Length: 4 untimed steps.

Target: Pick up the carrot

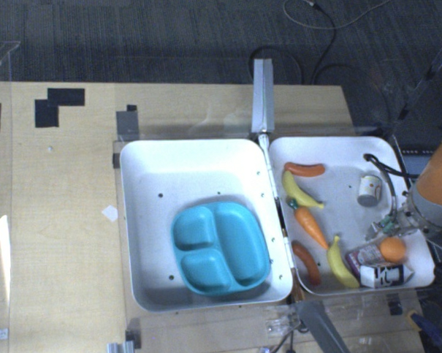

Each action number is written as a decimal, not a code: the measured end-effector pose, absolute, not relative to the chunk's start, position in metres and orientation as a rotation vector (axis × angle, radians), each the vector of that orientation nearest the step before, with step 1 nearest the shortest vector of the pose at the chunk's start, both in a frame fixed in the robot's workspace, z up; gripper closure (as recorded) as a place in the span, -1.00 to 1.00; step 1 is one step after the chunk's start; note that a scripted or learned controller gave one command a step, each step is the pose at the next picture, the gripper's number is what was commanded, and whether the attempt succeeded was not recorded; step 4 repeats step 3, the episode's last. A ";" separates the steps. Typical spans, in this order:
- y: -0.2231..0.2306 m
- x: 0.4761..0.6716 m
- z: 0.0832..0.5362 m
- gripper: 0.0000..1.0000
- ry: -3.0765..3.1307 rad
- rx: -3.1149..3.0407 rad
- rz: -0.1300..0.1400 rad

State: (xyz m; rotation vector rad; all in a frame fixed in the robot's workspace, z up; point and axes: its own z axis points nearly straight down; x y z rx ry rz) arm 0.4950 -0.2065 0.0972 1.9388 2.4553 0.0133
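I see 2 white bins side by side on my wooden bench. The left bin (146, 212) has a blue plate (220, 247) with 3 parts in it, lying toward the near side.

The right bin (337, 149) holds the food toys. The carrot (311, 227) lies on the left side of that bin, about in the middle from far to near, with its thin tip pointing near and right. Just past it, on the far side, is a yellow banana (301, 191), and past that a red hot dog (304, 169). Near the carrot's tip is a second banana (340, 263), and left of that is another hot dog (306, 261).

A small grey can (368, 190) sits on the far right. A round orange fruit (391, 249) sits on the near right, next to a flat packet (377, 269).

My robot arm (435, 185) comes in at the right edge, well apart from the carrot. I cannot tell if the claw is open or closed.
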 end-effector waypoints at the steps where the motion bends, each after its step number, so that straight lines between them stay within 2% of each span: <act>1: -0.207 0.495 0.097 -1.00 2.455 1.939 0.013; 4: -0.207 0.494 0.089 -1.00 2.627 1.688 0.010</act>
